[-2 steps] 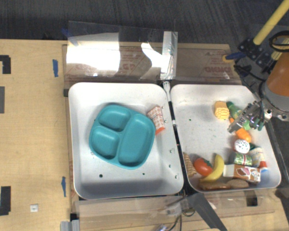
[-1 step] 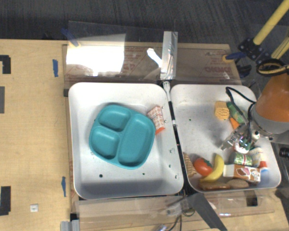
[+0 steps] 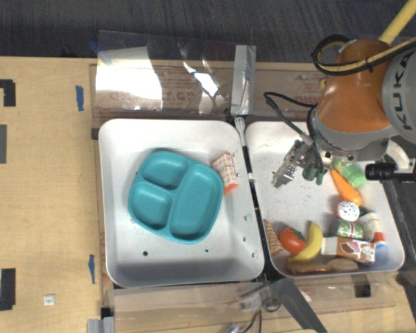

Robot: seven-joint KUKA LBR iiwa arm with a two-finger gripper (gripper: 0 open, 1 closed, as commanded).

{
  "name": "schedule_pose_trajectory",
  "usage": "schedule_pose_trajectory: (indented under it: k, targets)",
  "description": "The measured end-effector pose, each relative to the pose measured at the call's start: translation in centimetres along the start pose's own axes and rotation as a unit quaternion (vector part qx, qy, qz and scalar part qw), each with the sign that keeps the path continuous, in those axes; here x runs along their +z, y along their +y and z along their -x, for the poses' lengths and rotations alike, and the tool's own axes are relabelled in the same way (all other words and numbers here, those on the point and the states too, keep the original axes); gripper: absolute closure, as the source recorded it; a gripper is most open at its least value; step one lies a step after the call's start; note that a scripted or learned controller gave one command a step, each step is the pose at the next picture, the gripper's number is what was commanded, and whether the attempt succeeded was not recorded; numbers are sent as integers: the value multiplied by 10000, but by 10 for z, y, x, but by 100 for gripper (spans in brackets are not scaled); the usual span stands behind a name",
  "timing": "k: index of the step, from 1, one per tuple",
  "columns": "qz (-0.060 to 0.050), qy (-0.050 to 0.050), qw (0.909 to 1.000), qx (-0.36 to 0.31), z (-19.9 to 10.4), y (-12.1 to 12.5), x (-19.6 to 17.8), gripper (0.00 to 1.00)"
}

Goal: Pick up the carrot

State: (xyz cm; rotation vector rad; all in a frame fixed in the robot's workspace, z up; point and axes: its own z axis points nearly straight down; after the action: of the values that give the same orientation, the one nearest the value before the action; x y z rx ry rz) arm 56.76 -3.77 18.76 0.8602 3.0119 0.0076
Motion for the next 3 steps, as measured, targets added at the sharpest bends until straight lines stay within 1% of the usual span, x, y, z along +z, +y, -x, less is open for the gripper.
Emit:
schedule_pose_trajectory:
  k: [1, 2, 3]
  targets:
    - [-19, -12, 9997, -241, 76, -15, -42, 100]
    - [-43, 67, 9977, -680, 92, -66, 80, 100]
    - [-24, 17, 9976, -697, 95, -63, 75, 0]
